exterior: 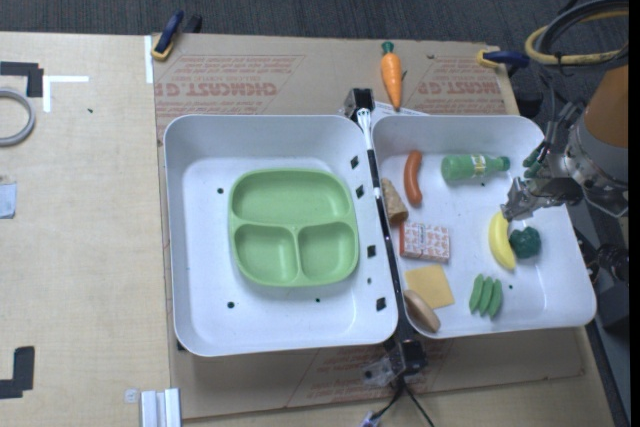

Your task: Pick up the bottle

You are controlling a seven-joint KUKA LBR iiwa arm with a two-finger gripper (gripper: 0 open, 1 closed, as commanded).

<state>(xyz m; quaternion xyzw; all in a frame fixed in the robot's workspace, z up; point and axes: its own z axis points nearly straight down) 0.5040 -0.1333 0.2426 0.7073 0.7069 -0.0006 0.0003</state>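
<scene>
Two white bins are sitting side by side on the tabletop (80, 245) in the camera view. A green tray (294, 229) is lying in the left bin (190, 215). The right bin (560, 300) is holding the bottle (472, 167), green with a yellow cap end, resting on its side near the bin's far wall. Its long axis is running roughly left to right across the view, cap toward the right.

The gripper (522, 202) is hanging over the right side of that bin, just above a banana (501, 241) and a broccoli piece (525, 242). I cannot tell how its jaws are standing; nothing is visibly sitting between them. The bottle is lying up and to the left of the gripper, near but apart from it, with its cap end the closer one. My guess is the coming move is calling for a short shift toward the far wall and a grasp across the bottle's narrow width.

A sausage (413, 177) is lying left of the bottle, apart from it.
</scene>
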